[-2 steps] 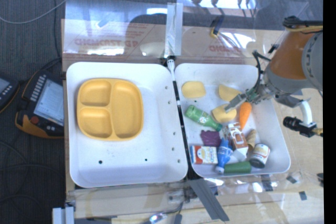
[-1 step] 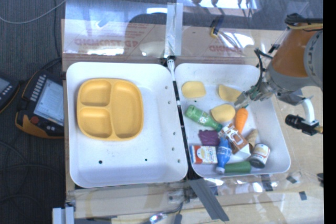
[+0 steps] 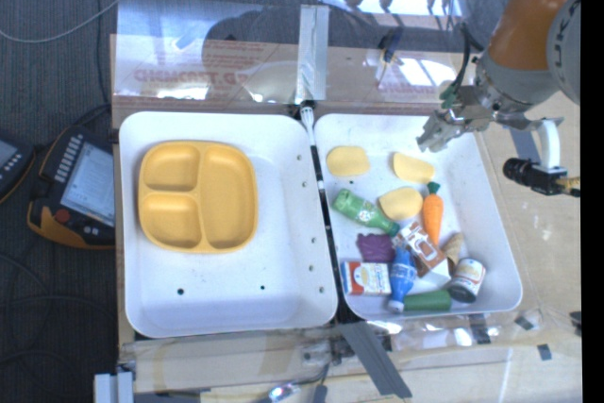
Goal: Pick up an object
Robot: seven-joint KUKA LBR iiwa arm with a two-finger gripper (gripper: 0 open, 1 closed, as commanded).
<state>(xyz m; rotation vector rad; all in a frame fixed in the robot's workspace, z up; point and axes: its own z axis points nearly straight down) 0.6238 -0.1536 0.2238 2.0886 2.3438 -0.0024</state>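
While the gripper [image 3: 436, 133] hovers over the right bin's [image 3: 500, 231] far edge, grip unreadable, you should drop squarely onto the nearby yellow piece [image 3: 412, 167], well apart from clutter.

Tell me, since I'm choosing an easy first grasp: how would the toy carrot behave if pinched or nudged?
The carrot looks like smooth moulded plastic, so probably stiff, light and somewhat slippery. Its round tapered body may roll or pivot when pushed. It lies against a yellow piece and a packet, so neighbours could shift too.

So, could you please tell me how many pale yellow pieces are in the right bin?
3: one near the divider, one below the gripper, one beside the carrot. Clutter may hide more.
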